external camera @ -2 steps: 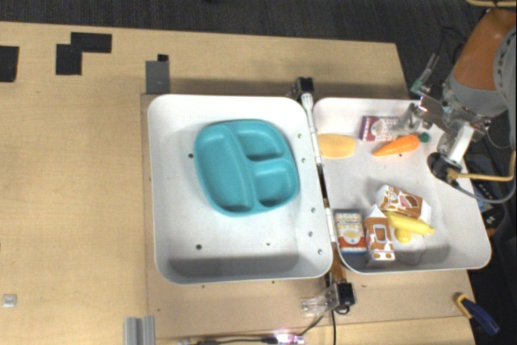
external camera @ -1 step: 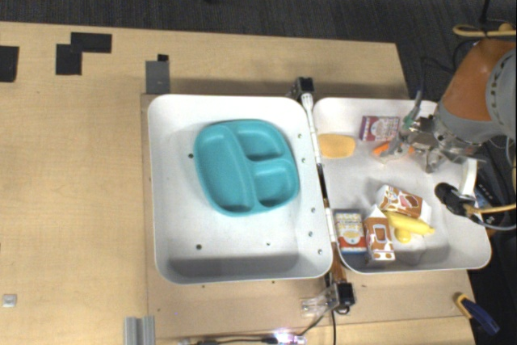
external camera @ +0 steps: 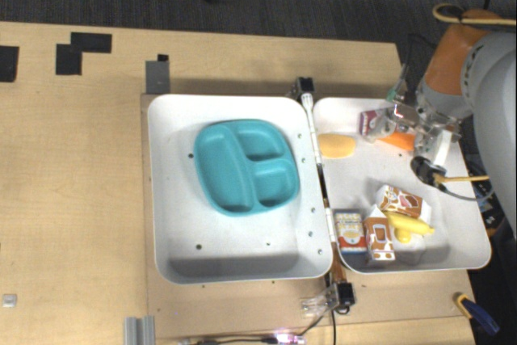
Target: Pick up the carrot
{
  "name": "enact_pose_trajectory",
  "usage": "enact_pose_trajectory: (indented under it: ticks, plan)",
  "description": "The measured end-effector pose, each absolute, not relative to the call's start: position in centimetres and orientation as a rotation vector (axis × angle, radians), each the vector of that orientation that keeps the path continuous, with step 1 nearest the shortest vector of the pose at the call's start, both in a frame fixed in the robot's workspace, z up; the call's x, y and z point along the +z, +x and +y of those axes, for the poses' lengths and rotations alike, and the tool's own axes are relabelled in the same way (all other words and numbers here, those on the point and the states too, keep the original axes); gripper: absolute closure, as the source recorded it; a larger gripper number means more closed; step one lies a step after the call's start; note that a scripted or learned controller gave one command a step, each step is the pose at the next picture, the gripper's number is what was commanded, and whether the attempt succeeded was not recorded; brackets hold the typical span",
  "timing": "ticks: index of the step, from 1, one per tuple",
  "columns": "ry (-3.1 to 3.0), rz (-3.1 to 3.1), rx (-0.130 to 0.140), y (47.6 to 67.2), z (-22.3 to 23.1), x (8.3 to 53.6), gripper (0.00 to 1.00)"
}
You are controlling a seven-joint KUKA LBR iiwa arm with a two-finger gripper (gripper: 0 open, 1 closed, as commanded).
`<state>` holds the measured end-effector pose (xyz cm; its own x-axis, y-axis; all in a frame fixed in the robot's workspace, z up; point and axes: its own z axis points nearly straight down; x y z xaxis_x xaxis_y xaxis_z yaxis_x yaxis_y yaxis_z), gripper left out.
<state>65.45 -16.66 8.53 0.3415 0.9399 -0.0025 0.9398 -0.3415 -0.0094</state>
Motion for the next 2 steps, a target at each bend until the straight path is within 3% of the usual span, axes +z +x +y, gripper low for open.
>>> enact_pose_trajectory:
  ticks: [1,2]
  plan:
    - [-2.568,-1.814,0.001,65.76,-16.51,9.82,1.0]
    - [-2.565,-1.816,0.006,65.69,-16.55,9.75,0.0]
